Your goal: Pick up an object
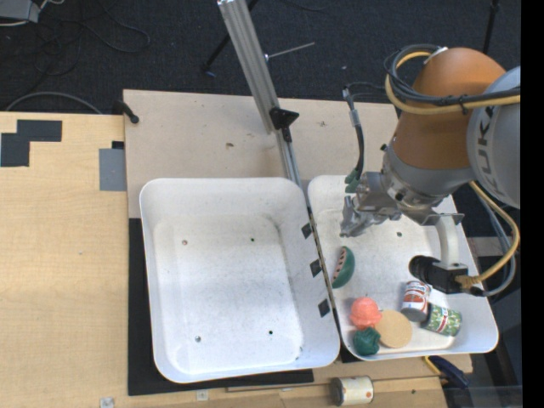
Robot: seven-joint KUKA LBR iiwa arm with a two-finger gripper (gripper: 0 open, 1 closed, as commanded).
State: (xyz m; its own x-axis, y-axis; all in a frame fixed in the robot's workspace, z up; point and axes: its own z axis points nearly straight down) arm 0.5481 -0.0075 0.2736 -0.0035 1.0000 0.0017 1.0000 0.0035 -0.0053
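The right bin point(476, 340) holds a watermelon slice point(343, 266) by its left wall. Along its front lie a pink-orange ball point(365, 311), a dark green lump point(367, 341), a tan round disc point(394, 329), a red and white can point(416, 297) and a green can point(443, 320). My gripper point(355, 219) hangs over the back left of the right bin, above and a little behind the watermelon slice. Nothing shows between its fingers.
The left bin point(170, 228) lies beside the right one. A slanted aluminium bar point(255, 62) runs from the back down to the divide between the bins. A black hose fitting point(438, 272) sits over the right bin. A small cylinder point(353, 389) lies on the bench front.
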